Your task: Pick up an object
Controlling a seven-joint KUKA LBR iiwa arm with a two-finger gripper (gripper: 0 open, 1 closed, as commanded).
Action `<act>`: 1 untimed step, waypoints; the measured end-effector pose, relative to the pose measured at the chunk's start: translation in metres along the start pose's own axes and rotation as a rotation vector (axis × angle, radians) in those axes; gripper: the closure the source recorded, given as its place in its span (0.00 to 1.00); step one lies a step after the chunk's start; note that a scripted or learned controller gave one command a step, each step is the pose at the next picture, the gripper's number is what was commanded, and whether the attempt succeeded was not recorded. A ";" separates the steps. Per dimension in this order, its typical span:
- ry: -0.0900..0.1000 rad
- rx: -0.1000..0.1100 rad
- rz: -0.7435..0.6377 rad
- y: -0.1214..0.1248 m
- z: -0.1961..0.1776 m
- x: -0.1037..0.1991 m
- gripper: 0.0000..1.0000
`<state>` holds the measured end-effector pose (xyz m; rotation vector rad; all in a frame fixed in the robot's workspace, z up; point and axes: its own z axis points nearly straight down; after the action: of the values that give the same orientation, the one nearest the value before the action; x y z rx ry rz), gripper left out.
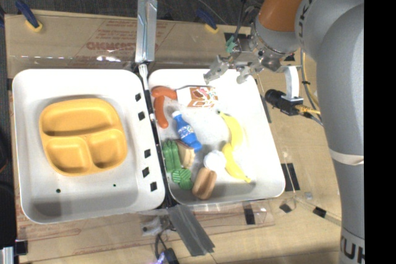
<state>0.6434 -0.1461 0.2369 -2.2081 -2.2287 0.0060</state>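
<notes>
My gripper hangs over the far edge of the right bin, its two fingers spread open with nothing between them. Just below and left of it lies an orange-and-white snack packet. A red sausage curves along the bin's left wall. A blue bottle lies in the middle, and a yellow banana lies to its right. Toward the front are green toy vegetables, a white ball and a brown bun.
The left bin holds a yellow divided tray. A metal clamp post stands at the back between the bins. The grey arm fills the right side.
</notes>
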 end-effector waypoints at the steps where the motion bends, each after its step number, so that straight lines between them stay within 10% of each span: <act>1: -0.001 -0.001 0.243 -0.043 -0.041 0.028 0.00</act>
<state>0.6008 -0.1185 0.2782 -2.4633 -1.9454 0.0066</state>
